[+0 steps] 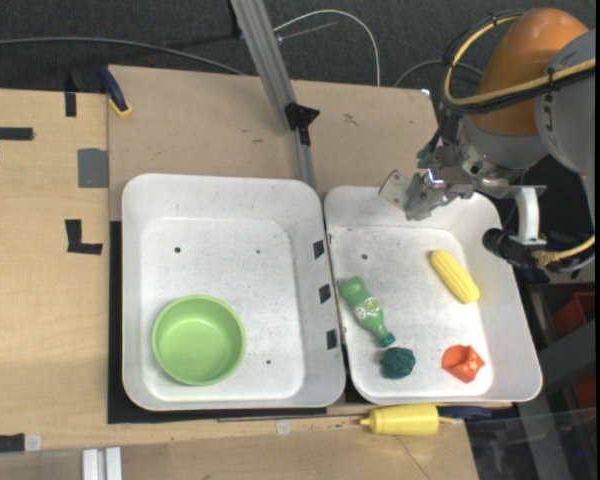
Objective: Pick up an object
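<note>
My gripper (412, 196) hangs over the far rim of the right bin (500, 298), above and left of a yellow corn cob (454, 275). Nothing shows between its fingers. Lower in that bin lie a green bottle (366, 310), a dark green broccoli piece (398, 362) and a red pepper-like object (463, 362). A light green bowl (198, 339) sits in the near left corner of the left bin (220, 208).
A yellow bottle (404, 420) lies on the bench just outside the right bin's near edge. A grey metal pole (270, 58) slants up from between the bins. Cables loop behind the arm at the back right.
</note>
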Controlling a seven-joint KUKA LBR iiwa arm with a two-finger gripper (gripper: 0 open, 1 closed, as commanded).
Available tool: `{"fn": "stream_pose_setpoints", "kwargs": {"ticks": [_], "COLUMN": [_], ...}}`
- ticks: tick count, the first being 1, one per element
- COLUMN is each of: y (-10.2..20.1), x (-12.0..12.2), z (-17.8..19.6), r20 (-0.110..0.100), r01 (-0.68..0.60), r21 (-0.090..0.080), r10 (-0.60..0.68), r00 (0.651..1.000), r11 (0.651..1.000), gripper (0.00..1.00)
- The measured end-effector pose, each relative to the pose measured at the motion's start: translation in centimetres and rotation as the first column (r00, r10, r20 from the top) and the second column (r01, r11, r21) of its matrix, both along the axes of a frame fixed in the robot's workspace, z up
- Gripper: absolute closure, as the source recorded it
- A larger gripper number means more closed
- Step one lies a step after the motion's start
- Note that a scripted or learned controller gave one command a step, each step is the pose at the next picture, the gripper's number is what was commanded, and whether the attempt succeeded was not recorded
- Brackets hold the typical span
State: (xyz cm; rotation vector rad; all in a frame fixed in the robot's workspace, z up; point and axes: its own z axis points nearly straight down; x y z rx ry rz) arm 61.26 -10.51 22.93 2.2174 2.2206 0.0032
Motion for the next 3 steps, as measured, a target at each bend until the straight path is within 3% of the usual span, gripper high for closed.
{"fn": "stream_pose_setpoints", "kwargs": {"ticks": [2, 3], "y": [11.1, 16.3], "x": [-2.3, -3.6], "z": [-1.7, -0.4], "r20": [-0.008, -0.006], "r01": [-0.005, -0.006], "r21": [0.002, 0.002], "r10": [0.005, 0.006], "r00": [1.000, 1.000], "r11": [1.000, 1.000], "gripper": [1.00, 1.00]}}
